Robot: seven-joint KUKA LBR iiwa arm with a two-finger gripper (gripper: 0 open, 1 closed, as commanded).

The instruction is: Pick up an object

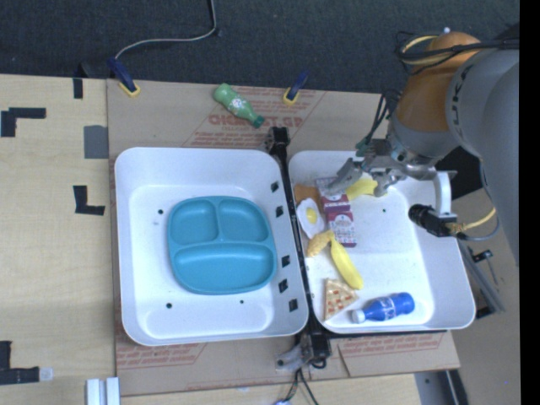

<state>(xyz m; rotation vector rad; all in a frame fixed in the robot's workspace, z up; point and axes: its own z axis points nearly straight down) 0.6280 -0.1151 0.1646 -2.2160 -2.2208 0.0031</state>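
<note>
Reaching in from the right of the camera view, the grey arm with its orange band (434,70) hangs over the upper part of the right-hand shallow white bin (443,285). Its jaws (354,175) point down and leftward toward the bin's upper left corner, just above a small maroon and white carton (339,218); whether they are spread or closed I cannot tell from up here, and nothing is plainly seen between them.

Beside the carton's left edge lies a white fried-egg toy with a yellow yolk (309,217). A small yellow piece (364,187) shows just under the wrist. Below the carton a yellow plastic banana (345,265) lies on a slant, with a shorter yellow-brown piece (318,243) touching its upper end. In the lower left of that bin sits a triangular slice of toy pizza (337,297), and next to it a blue bottle with a white cap (385,308) lies on its side.

The left-hand white bin (139,184) holds a teal plastic plate with three compartments (223,244), lying flat in the middle.

On the cardboard-covered counter (337,112) behind the bins a green bottle (237,105) lies on its side, well apart from both.
</note>
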